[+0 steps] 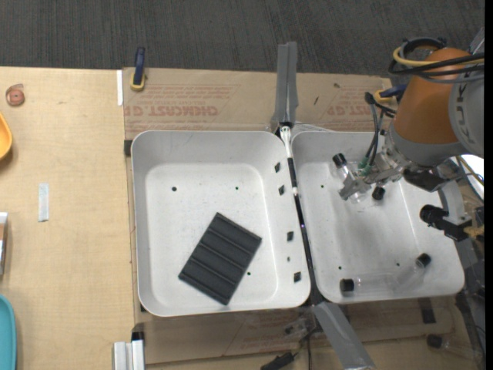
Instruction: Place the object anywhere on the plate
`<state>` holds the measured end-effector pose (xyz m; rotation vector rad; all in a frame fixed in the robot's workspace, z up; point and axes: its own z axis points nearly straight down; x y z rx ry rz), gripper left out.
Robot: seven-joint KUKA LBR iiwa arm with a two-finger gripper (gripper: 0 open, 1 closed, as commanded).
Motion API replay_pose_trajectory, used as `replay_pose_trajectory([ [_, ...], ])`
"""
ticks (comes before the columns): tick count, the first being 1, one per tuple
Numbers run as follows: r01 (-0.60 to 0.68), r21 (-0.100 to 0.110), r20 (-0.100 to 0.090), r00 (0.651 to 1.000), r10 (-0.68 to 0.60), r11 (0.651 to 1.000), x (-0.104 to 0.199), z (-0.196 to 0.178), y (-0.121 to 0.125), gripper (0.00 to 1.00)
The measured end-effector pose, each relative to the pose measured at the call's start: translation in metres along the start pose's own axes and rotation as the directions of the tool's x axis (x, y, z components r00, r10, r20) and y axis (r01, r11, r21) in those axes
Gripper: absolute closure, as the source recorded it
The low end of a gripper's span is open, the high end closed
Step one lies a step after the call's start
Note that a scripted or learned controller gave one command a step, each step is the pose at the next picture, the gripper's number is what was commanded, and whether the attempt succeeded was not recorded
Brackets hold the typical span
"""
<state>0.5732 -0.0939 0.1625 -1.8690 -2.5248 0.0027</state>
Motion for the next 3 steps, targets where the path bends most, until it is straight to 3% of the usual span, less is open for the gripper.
replay_pose_trajectory([
  [1,-0.141,0.000,0.001,0.990,0.141,0.990,0.076,-0.055,0.097,1.00],
  [2,0.069,-0.001,0.002,0.998,-0.069,0.998,0.119,-0.113,0.126,1.00],
  [3,0.368,-0.001,0.002,0.930,-0.368,0.930,0.146,-0.252,0.135,1.00],
])
